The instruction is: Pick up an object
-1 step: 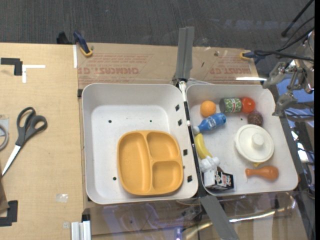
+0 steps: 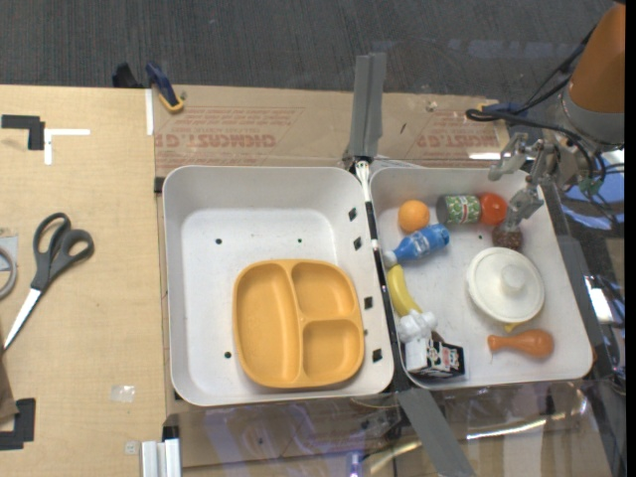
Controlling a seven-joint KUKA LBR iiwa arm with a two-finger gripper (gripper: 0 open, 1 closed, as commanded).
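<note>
Wooden bench top bearing two shallow white plastic bins side by side, with a strip of brown printed cardboard lying behind them. Left bin: holds a yellow-orange plastic plate with three compartments, lying flat toward the bin's near right part. Right bin: holds the loose objects. Largest of these is a round white lidded bowl with a knob on top, right of centre. Near the far wall lies a green-labelled bottle with a red cap on its side; just left of it sits a small orange ball. Below the ball, a blue plastic bottle lies tilted, and a yellow banana-shaped toy runs along the left wall. At the near left corner rests a small black-and-white carton with a white fitting at its upper end. An orange pear-shaped toy with a narrow neck lies near the front right. A small dark brown object sits just below the red cap. Black-handled scissors lie on the bench, well left of the bins. Grey arm with orange band enters at the upper right; its two-finger gripper hangs over the far right corner of the right bin, fingers apart, nothing visibly between them.
</note>
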